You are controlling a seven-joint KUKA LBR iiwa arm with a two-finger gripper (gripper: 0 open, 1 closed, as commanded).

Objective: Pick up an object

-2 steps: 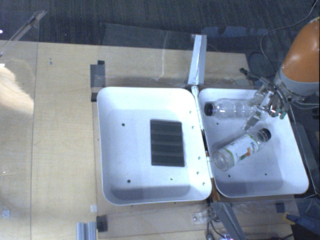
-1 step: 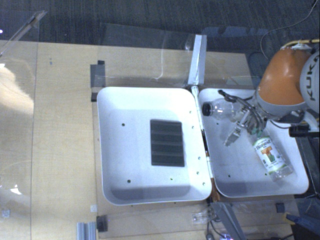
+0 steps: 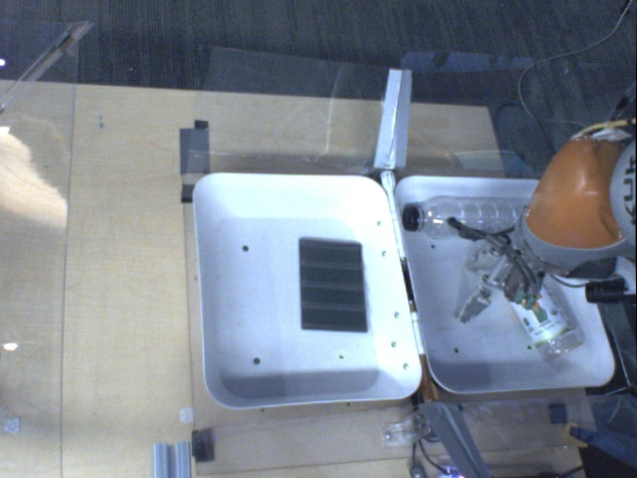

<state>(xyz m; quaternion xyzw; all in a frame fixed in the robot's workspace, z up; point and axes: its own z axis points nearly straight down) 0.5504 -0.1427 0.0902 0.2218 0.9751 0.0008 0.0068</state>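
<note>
The arm (image 3: 582, 202) reaches into the right bin (image 3: 448, 361), and its gripper (image 3: 495, 289) hangs low over the bin's middle with fingers (image 3: 474, 305) spread apart, nothing caught between them. A clear bottle (image 3: 468, 213) lies on its side along that bin's far wall, dark cap toward the left bin (image 3: 229, 267), and a second small clear bottle (image 3: 545, 329) with a green label lies just beside the gripper, toward the right bin's near right corner. A dark ribbed pad (image 3: 332, 284) lies flat in the middle of the left bin.
</note>
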